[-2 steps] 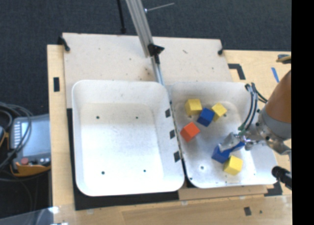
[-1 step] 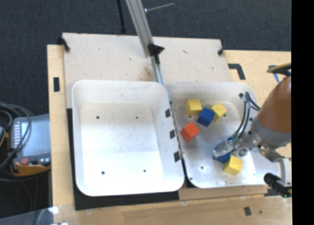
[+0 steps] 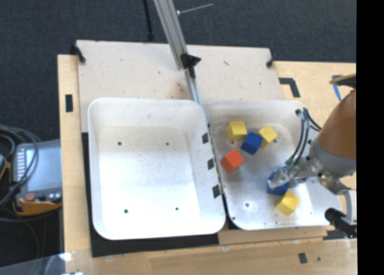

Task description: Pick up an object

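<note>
Right now, by label:

Desk: a pale wooden desk [image 3: 69, 166] carries two shallow white bins side by side on a lighter board.
Left bin: the left bin [image 3: 96, 123] sits toward the left of the camera view, its floor showing a few small dark dots.
Right bin: the right bin [image 3: 252, 220] touches the left one along their shared edge and holds all the blocks.
Arm: the grey arm with its orange band [image 3: 342, 132] reaches in from the right, cables running down its side, and ends over the lower right part of the right bin.
Claw: the claw [image 3: 282, 181] is down at the bin floor, right at a blue block; whether it is released or clenched on anything I cannot tell, as the wrist hides that.
Blue block at claw: this blue block [image 3: 277, 185] lies partly under the claw tip, near the bin's lower right.
Lower yellow block: a yellow block [image 3: 288, 203] lies just below and beside that blue one.
Upper cluster: a yellow block [image 3: 237, 129], a second blue block [image 3: 252, 143] and a smaller yellow block [image 3: 268, 134] lie close together in the upper half of the right bin.
Orange block: an orange block [image 3: 233, 160] lies tilted, just below the cluster and near the bins' shared edge.
Pole: a metal pole [image 3: 171, 21] slants from the top down to the board behind the bins.
</note>
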Motion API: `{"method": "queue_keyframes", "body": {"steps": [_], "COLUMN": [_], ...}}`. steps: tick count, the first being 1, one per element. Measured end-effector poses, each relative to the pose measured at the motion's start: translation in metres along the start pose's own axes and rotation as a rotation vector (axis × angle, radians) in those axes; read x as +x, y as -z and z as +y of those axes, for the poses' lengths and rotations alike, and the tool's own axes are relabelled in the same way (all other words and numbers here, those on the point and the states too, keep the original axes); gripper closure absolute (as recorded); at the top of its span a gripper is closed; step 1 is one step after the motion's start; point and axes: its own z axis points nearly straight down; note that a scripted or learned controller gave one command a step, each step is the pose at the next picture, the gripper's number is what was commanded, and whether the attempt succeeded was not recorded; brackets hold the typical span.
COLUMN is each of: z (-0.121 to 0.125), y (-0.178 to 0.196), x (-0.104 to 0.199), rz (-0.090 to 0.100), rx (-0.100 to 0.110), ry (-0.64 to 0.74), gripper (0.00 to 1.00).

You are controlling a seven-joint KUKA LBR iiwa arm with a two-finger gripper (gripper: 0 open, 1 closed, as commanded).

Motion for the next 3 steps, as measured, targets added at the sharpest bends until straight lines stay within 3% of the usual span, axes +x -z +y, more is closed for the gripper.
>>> {"method": "queue_keyframes", "body": {"steps": [3], "z": [0.009], "y": [0.160], "x": [-0.007], "rz": [-0.002], "rx": [-0.001], "ry": [0.012], "gripper": [1.00]}}
